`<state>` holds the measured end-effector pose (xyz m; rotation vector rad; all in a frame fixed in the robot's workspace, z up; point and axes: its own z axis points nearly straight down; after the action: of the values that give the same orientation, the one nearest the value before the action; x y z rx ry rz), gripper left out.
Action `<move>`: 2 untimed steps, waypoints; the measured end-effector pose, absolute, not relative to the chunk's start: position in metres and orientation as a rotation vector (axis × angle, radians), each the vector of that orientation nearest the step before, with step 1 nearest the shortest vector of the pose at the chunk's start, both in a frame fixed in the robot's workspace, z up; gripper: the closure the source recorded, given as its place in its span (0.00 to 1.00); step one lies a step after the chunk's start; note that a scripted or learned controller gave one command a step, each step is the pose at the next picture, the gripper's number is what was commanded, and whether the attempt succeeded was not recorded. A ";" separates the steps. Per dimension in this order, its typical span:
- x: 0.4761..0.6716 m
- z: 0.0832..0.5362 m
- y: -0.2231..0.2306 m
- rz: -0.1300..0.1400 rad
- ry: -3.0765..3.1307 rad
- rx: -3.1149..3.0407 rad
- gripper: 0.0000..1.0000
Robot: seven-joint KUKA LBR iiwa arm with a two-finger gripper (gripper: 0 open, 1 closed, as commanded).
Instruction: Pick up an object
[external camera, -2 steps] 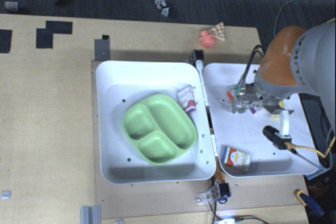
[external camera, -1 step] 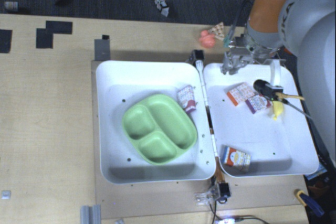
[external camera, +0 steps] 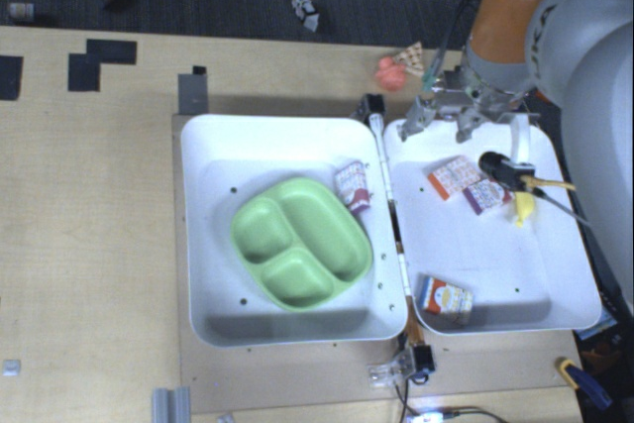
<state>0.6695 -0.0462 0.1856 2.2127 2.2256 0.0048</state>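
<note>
Two white bins sit side by side on the desk [external camera: 89,213]: left bin [external camera: 195,213] and right bin [external camera: 485,258].

Left bin: green divided plate [external camera: 300,241], the largest item, looks rigid and too broad for a pinch. A red-and-white packet [external camera: 353,185] lies between the plate and the bin's right wall.

Right bin: small printed box [external camera: 443,297] at the near edge. An orange-and-white packet [external camera: 455,177] lies in the far half, with a purple packet [external camera: 485,198] just beside it.

The gripper [external camera: 451,117] hangs over the right bin's far rim, near the orange-and-white packet. Wide or narrow: cannot tell from this slant.

Chosen target: the orange-and-white packet, as the nearest item. It lies flat on the bin floor, possibly touching the purple packet, though the view is too coarse to confirm.

Handling estimate: light, thin, somewhat flexible, the wrap perhaps slippery, with little height to grip.

Long axis runs roughly across the view, right end tilted toward the far rim. Best hold is at mid-length, closing across the narrow width, square to that axis.
</note>
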 end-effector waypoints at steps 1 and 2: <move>0.630 0.097 -0.083 0.011 2.220 2.209 0.00; 0.632 0.109 -0.083 0.016 2.218 2.202 1.00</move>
<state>0.6316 -0.0835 0.1094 2.2018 2.2178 0.0156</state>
